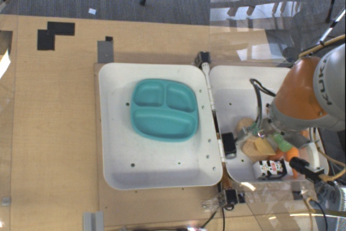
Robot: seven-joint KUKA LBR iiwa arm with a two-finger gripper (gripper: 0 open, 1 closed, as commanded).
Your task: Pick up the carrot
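Observation:
The carrot (pixel 291 154) is a small orange piece with a green top, lying in the right bin (pixel 238 94) near its front right, partly under the arm. My gripper (pixel 258 131) hangs low over the same bin, just left of the carrot and above a tan, bread-like piece (pixel 257 146). The grey wrist and orange band hide much of that corner.
A black-and-white box (pixel 270 169) lies at the right bin's front wall, just in front of the carrot. The left bin (pixel 116 132) holds a teal divided plate (pixel 163 110). The ridge between the bins runs close to the gripper's left.

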